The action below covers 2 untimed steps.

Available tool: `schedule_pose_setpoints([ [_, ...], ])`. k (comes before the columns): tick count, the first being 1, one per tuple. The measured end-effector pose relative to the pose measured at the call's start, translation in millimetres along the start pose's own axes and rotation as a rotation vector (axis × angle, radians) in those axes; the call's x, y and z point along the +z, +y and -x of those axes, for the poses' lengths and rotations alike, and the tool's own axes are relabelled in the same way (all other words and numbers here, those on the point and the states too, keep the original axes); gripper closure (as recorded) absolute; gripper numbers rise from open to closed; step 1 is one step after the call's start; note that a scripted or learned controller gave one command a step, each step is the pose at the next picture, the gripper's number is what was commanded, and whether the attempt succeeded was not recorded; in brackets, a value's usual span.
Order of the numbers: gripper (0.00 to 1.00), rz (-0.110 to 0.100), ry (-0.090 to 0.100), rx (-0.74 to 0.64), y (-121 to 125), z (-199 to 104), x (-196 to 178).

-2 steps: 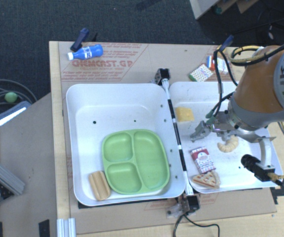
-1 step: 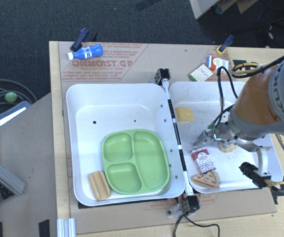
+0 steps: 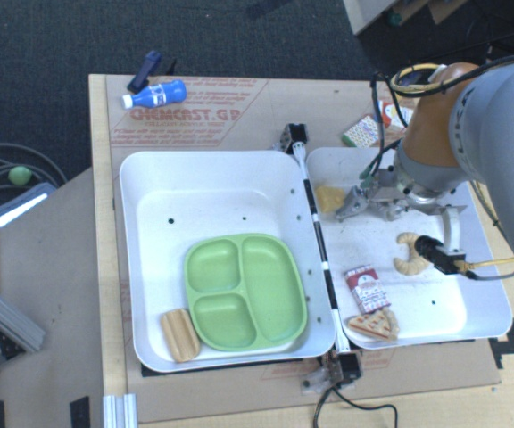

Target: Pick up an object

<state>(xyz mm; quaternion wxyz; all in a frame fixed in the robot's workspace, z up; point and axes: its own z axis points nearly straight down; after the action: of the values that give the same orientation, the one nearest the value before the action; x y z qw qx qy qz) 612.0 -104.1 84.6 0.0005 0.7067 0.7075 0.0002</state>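
White plastic forms the two shallow bins set side by side on the bench, and the grey arm with its orange band is seen reaching into the right bin [image 3: 480, 315] from the right. Its two-finger gripper [image 3: 375, 200] is lowered over the far left part of that bin; whether it is open or closed cannot be told, and nothing is seen held in it. A pale yellow block [image 3: 329, 200] lies just beside the gripper on its left, against the bin's dividing wall, and is judged the nearest candidate. A tan curved pastry-shaped piece [image 3: 409, 255] lies nearer the camera, under the arm's black fitting. A small red packet [image 3: 365, 288] and an orange pizza-slice toy [image 3: 372, 326] lie well apart from the gripper at the near edge. In the left bin [image 3: 150, 185] a green compartment tray [image 3: 244, 291] and a tan ridged block [image 3: 180, 334] are shown
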Motion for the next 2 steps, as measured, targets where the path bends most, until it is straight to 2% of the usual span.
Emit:
schedule_pose_setpoints([
  [1,0.00,-0.003,0.001,0.001,-17.5,41.3,-0.2],
  [2,0.00,-0.003,0.000,0.002,-71.4,89.2,-2.4],
])
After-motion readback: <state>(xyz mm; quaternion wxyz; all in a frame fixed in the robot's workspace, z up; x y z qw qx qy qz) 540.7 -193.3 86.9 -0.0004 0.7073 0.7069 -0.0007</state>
